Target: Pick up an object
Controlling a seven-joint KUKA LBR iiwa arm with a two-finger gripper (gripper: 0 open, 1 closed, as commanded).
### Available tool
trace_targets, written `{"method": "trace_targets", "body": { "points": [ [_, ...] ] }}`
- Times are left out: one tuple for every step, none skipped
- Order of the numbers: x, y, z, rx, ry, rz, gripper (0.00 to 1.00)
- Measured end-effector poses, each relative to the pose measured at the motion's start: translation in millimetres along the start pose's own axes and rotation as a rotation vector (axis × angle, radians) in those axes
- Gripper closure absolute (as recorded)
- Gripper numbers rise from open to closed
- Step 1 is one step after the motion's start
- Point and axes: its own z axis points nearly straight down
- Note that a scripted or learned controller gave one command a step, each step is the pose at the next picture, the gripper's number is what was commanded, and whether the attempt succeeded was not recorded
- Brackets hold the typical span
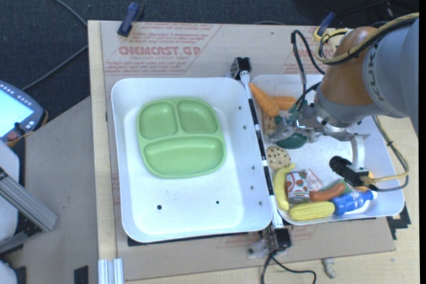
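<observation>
My gripper (290,124) is low over the upper left of the right bin (389,156), reaching in from the right. Right under it lies a dark teal rounded object (290,140), touching or nearly touching it. An orange carrot (269,102) lies just above the gripper near the bin's left wall. Below it sits a speckled round cookie (277,156). Along the bin's lower edge lie a banana (282,184), a small printed can (299,185), a red sausage (326,192), a yellow corn cob (310,211) and a blue object (349,203).
The left bin (126,163) holds a green divided plate (181,137). A divider rail (255,136) runs between the bins. The arm's grey and orange wrist (359,76) covers the right bin's upper right part.
</observation>
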Motion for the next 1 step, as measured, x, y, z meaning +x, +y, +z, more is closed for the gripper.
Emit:
{"method": "trace_targets", "body": {
  "points": [
    [-0.3, 0.7, -10.5, -0.003, -0.001, 0.001, 1.00]
  ]
}}
